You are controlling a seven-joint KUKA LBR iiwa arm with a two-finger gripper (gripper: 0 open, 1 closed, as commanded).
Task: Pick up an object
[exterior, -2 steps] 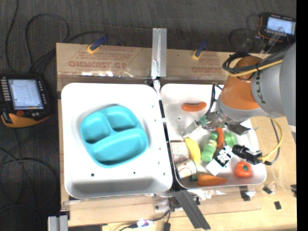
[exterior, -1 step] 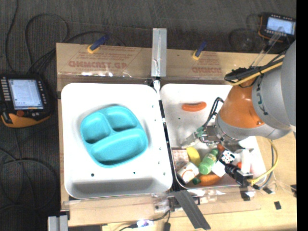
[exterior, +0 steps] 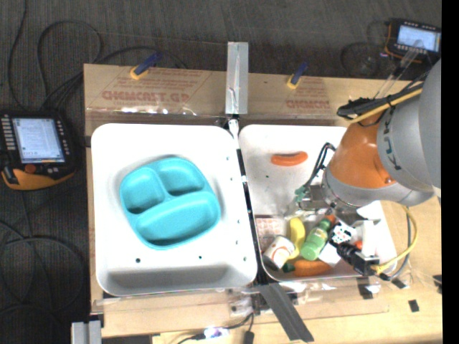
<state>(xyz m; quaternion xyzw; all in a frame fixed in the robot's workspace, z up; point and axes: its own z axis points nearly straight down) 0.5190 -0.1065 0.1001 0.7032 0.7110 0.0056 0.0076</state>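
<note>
Here the arm (exterior: 401,149) reaches in over the right bin (exterior: 262,149), its orange band (exterior: 358,163) above the bin's middle. The gripper (exterior: 315,203) hangs low just above a cluster of small objects at the bin's near end; whether its fingers are open or closed cannot be told, as the wrist hides them. In that cluster a green bottle (exterior: 315,241) lies tilted, touching a yellow piece (exterior: 295,229) on its left. A white cup-like item (exterior: 280,249) sits just beside the yellow piece, and an orange carrot (exterior: 312,267) lies along the bin's near wall below the bottle. An orange sausage (exterior: 289,158) rests alone toward the bin's far end. The left bin (exterior: 115,264) beside it holds a blue divided plate (exterior: 171,201).
</note>
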